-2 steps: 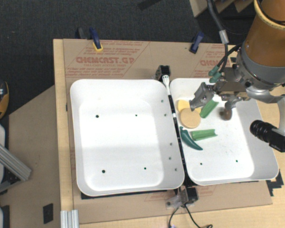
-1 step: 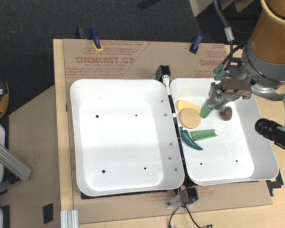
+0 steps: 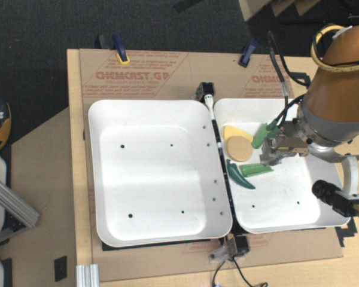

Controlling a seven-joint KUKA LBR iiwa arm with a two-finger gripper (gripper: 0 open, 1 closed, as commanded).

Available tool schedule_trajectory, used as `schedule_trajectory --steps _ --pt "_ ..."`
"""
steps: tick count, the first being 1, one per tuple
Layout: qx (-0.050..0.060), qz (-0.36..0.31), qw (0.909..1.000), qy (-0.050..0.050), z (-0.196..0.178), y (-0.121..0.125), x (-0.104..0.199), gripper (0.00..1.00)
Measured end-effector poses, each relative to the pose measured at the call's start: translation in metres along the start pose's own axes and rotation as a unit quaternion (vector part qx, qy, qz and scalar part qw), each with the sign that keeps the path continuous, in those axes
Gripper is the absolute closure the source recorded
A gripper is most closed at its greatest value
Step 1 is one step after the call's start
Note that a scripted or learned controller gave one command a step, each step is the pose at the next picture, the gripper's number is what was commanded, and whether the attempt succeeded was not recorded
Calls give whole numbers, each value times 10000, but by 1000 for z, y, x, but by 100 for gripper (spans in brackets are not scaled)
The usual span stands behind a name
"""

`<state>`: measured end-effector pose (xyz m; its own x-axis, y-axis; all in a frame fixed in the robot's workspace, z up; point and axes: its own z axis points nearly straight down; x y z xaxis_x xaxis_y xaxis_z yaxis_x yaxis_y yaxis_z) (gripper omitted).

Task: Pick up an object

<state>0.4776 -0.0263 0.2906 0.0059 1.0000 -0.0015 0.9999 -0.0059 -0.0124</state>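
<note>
My gripper [image 3: 273, 153] hangs low over the middle of the right bin [image 3: 287, 211], under the grey wrist and orange band. Just left of it lies a round tan and yellow disc [image 3: 239, 145]. A green stick-like piece [image 3: 260, 135] leans beside the gripper's upper left. Two more green pieces sit below: a light green bar [image 3: 255, 170] and a darker green pod [image 3: 241, 179] near the bin's left wall. The wrist hides the fingertips, and nothing can be made out between them.
The left bin [image 3: 149, 172] lies beside the right one, divided by a black hinge strip. Both rest on a cardboard sheet [image 3: 137, 70] held by blue clamps [image 3: 119, 48] at the back. A black fixture [image 3: 332, 195] juts over the right bin's right edge.
</note>
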Motion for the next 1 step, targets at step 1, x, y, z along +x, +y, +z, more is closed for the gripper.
schedule_trajectory --steps 1 --pt "-116 -52 9999 7 -74 34 29 100"
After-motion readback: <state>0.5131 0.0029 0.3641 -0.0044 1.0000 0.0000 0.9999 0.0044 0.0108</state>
